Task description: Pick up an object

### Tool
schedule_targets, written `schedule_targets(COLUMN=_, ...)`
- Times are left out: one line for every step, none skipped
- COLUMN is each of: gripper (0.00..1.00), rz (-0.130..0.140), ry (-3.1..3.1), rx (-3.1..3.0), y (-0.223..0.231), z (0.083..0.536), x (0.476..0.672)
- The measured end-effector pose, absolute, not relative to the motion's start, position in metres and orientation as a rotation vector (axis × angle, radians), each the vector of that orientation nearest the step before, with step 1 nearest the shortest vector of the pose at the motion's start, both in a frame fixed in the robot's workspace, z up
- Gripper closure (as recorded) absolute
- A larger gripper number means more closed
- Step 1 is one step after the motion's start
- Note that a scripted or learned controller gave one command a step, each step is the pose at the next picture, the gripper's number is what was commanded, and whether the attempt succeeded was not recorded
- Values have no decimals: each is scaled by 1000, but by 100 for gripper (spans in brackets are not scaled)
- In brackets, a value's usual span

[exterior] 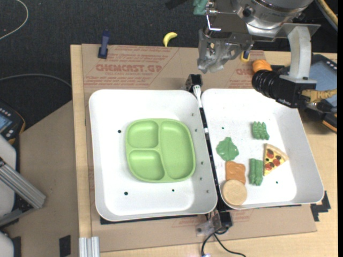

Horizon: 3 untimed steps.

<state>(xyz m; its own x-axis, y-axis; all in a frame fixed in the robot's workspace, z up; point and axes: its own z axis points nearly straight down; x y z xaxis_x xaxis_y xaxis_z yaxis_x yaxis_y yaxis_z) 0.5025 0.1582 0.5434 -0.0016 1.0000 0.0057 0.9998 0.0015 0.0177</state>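
My gripper (pixel 214 58) hangs high above the far edge of the bins, over the cardboard near their shared divider, and nothing shows between its fingers. In the right bin (pixel 300 143) lie several toy foods: a green leafy piece (pixel 227 149), a small green ridged piece (pixel 260 130), a pizza slice (pixel 273 159), a green pod-like piece (pixel 256 172), an orange block (pixel 235 171) and a tan round cookie (pixel 234 193). The left bin (pixel 104 143) holds a green divided plate (pixel 159 149).
A cardboard sheet (pixel 134 68) lies under both bins. On or behind it sit a yellow banana toy (pixel 170 38), a blue item (pixel 103 44) and an orange object (pixel 262 66). A black camera mount (pixel 278 87) overhangs the right bin's far corner.
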Motion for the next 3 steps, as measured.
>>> schedule_targets(gripper=100, rz=-27, ry=2224, rx=2232, y=140, z=339, x=477)
schedule_targets(gripper=100, rz=31, ry=2219, rx=2211, y=158, z=510, x=480)
schedule_targets(gripper=100, rz=-7, ry=2227, rx=2221, y=180, z=472, x=479)
